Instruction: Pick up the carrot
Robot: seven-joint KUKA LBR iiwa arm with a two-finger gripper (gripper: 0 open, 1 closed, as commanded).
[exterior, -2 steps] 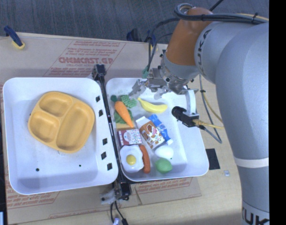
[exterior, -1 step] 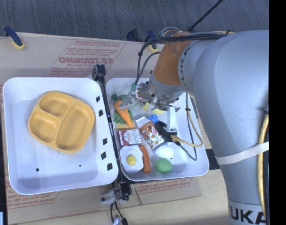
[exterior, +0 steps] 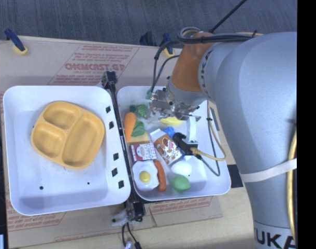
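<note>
Slanted overhead look at a bench with two shallow white bins side by side. Grey arm (exterior: pixel 251 87) with an orange band, reaching in from the view's right and ending in a metal pincer (exterior: pixel 166 109) low over the far half of the right bin (exterior: pixel 223 183). Apart or together: impossible to tell from this angle.

To the view's left of the pincer, near it but not touching: the carrot (exterior: pixel 129 124), orange, lying lengthwise against the right bin's left wall. Between pincer and carrot, a small dark green piece (exterior: pixel 141 109). A second green piece (exterior: pixel 139 129) right beside the carrot, a little nearer the viewer.

Directly on the viewer's side of the pincer, very close: a small yellow piece (exterior: pixel 172 121); touching or not, impossible to judge.

Further toward the viewer from the pincer: a blue scrap (exterior: pixel 170 131), a pale yellow wedge (exterior: pixel 140 138) and two printed packets, one red and white (exterior: pixel 144 151), one brown and orange (exterior: pixel 167 149).

Farthest from the pincer within the same bin, along its near edge: a toy fried egg (exterior: pixel 145 176), an orange-red sausage (exterior: pixel 160 175) just beside it, a white egg (exterior: pixel 181 167) and a round green fruit (exterior: pixel 181 183).

Well away to the view's left of the pincer, in the left bin (exterior: pixel 8 139): a yellow divided plate (exterior: pixel 67 134) with three compartments, lying flat and turned at an angle.
</note>
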